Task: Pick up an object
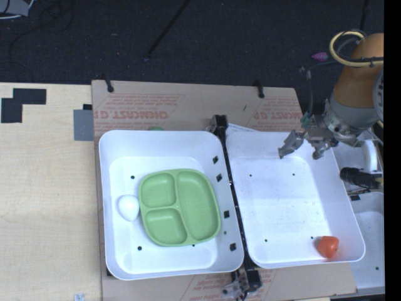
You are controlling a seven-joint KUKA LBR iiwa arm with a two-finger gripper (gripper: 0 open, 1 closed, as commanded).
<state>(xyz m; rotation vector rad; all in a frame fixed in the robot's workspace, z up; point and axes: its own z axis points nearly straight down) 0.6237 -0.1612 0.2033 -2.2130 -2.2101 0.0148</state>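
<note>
– Fingers (289, 147) first: how do they stand?

– Spread apart, with nothing between them. The gripper (305, 146) hangs over the far rim of the right bin (282, 199), well to the right of the green plate (178, 207) and farther back than it.

– What can't you make out?

– The arm (357, 86) is cut off at the picture's right side, so just its wrist end is in view. Behind the plate, past the far rim of the left bin (119, 149), a small green patch (155, 128) peeks out. Most of it is hidden and I cannot tell what it is. The orange thing (327, 246) is too small to name; it looks rounded, no more than that.

– Where is that orange thing?

– Far to the right of the plate and a little nearer the camera, in the right bin's near right corner, well apart from the gripper.

– Now count.

– Two white bins side by side on the surface. One green plate with three compartments, lying flat in the left bin. One white egg-shaped thing (128, 207), touching or almost touching the plate's left edge. One orange thing. Two fingers.
</note>
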